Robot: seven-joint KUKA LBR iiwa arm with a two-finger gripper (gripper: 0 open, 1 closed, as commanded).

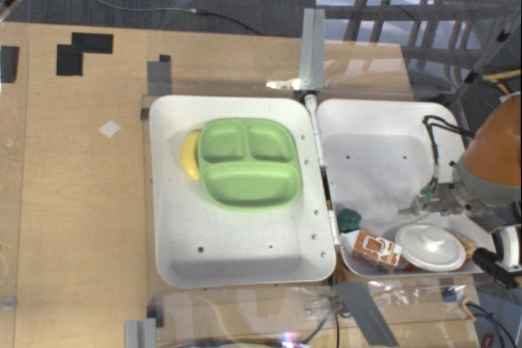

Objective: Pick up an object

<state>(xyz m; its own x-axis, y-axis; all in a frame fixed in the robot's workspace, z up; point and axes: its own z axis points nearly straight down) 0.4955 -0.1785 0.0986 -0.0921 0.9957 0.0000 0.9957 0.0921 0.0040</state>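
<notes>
White round lidded bowl (431,247) lies in the right bin's (383,151) near corner, under the pincer (432,200), whose state I cannot tell.

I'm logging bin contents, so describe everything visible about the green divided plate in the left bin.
The green divided plate is a light green, rounded-rectangle tray that looks like matte plastic. It has three compartments: two smaller ones along the far side and one wide one along the near side, all holding nothing visible. It lies flat, right side up, in the far half of the left bin. A yellow object pokes out from under its left edge, touching it.
</notes>
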